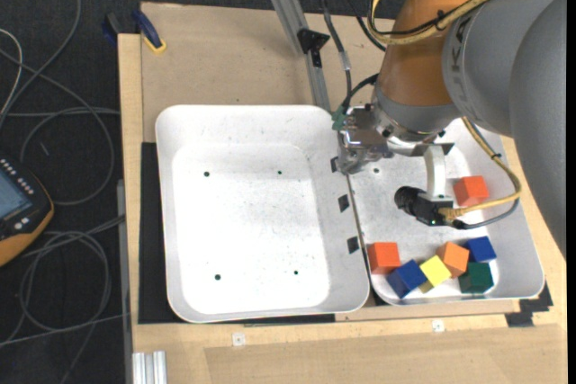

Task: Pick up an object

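both bins read white on my feed; the left bin (243, 220) carries four dark dots and faint grey speckle. toward six o'clock in the right bin (515, 252) i see an orange block (384, 256), blue block (407, 277), yellow block (435, 271), second orange block (455, 257), green block (476, 280) and second blue block (481, 248). a third orange block (471, 190) sits at three o'clock. the tabletop (225, 49) is tan.

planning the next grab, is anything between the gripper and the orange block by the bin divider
Nothing visible. The gripper hangs at the far left corner of the right bin, and only bare bin floor lies between it and the orange block.
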`<state>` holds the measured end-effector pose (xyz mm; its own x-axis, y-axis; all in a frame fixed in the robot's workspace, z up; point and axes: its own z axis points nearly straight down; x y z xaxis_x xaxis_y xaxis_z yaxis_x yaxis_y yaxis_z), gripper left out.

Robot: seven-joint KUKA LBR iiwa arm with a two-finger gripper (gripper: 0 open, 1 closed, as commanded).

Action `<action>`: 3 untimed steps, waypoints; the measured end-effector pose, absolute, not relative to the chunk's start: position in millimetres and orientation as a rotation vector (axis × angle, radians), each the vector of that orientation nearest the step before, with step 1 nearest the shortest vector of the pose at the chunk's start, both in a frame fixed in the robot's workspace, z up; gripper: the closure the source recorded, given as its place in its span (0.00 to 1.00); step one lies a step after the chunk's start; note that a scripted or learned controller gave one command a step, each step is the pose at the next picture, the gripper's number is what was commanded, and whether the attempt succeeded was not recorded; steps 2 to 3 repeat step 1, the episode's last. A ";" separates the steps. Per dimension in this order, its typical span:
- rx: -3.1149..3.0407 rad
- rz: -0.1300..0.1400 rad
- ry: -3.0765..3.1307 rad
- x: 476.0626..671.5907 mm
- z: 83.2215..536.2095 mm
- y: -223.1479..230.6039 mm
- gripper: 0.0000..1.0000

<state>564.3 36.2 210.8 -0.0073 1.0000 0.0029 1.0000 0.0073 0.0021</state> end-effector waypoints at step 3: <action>-2.213 -0.006 -2.229 563.4 231.5 88.9 1.00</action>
